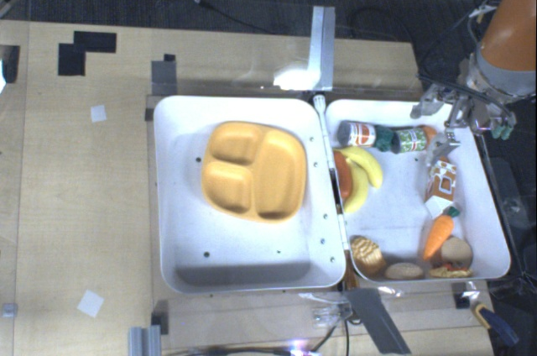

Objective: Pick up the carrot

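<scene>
While the gripper [442,126] hung over the far right corner of the right bin [495,203], whether its jaws were spread or pressed together could not be told. Well apart from it, the carrot [437,235] lay near that bin's near right corner, beside a potato [457,251]. A yellow tray [254,170] sat in the left bin [180,203].

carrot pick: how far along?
Done: nothing visible; the carrot lies in the right bin, near its lower right corner. In hand: the gripper hangs over the bin's upper right, apart from the carrot. Left: travel to it, descent, grasp and lift.
</scene>
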Controlling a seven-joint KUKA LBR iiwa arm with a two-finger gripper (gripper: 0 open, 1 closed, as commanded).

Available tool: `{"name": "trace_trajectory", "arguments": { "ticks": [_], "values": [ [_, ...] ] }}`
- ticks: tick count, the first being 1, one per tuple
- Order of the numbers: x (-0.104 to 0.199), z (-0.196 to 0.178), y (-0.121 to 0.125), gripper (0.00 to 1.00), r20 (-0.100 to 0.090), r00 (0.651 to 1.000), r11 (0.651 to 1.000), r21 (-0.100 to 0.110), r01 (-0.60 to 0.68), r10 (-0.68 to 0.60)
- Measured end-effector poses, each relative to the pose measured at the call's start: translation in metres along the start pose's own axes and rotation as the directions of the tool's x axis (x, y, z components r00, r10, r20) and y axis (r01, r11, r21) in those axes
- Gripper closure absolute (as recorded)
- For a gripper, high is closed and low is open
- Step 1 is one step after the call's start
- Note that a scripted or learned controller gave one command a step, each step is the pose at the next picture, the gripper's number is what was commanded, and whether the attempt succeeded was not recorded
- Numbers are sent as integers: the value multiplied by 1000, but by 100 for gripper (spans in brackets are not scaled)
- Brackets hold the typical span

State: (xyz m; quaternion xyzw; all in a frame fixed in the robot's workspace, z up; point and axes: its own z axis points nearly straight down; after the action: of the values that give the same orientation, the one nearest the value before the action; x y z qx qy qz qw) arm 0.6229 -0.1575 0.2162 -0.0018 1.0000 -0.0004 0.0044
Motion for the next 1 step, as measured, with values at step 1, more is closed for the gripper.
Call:
{"name": "trace_trajectory", "arguments": {
  "ticks": [1],
  "values": [
    [50,43,-1,0,-2,998,998,0,-56,56]
  ]
}}
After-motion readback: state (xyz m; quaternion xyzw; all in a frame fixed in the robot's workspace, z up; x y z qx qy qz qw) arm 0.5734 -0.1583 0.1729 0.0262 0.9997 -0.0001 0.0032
